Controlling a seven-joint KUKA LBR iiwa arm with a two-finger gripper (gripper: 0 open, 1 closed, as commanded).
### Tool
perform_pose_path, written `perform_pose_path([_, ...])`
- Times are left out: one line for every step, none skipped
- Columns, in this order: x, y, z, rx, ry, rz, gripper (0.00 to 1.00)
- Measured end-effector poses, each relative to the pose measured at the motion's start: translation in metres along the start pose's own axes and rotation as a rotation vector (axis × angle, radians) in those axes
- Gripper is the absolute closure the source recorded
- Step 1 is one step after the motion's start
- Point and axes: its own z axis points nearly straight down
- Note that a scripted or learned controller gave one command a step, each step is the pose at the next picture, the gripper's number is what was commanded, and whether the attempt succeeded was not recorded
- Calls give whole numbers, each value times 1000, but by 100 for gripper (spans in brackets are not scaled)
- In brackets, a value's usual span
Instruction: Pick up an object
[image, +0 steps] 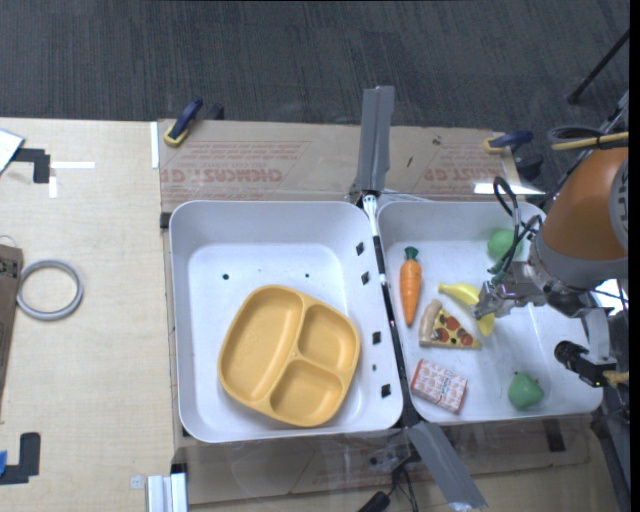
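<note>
Banana (462, 294) — just left of the hand (492, 304) (right bin (440, 225)).

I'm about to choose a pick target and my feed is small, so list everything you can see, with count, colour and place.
bins: 2, white, side by side on the bench
divided plate: 1, yellow, left bin
carrot: 1, orange with green top, right bin, near the divider
banana: 1, yellow, right bin, beside the gripper
pizza slice: 1, tan with red, below the banana
patterned packet: 1, red and white, right bin front
green items: 2, front right and back right
tape roll: 1, grey, bench far left
clamps: 2, blue, cardboard's back edge
gripper: 1, grey, over right bin
</note>
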Motion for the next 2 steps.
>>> perform_pose_path([60,-4,-99,-1,-1,-2,100])
perform_pose_path([59,-3,-108,0,-2,-3,100])
